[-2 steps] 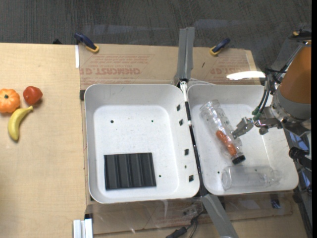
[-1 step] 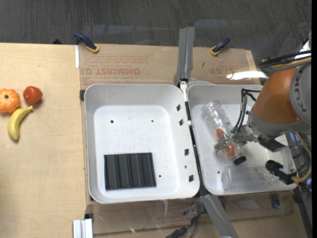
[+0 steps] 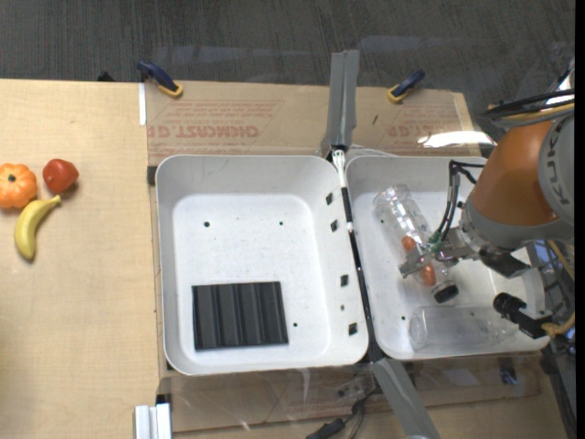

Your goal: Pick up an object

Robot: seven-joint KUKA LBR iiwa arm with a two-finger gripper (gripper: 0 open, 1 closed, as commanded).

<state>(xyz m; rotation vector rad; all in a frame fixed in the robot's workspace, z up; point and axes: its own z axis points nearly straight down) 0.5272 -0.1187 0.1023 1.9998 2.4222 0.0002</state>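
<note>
White right bin (image 3: pixel 384 337) holds claw (image 3: pixel 430 265) beside bottle (image 3: pixel 402 210).

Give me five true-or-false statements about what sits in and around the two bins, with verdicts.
1. A dark ribbed tray lies in the left bin. True.
2. The end effector is over the left bin. False: it is over the right bin.
3. A clear plastic bottle lies in the right bin. True.
4. The banana lies inside a bin. False: it lies on the wooden surface left of the bins.
5. Two clamps sit at the cardboard's far edge. True.
</note>
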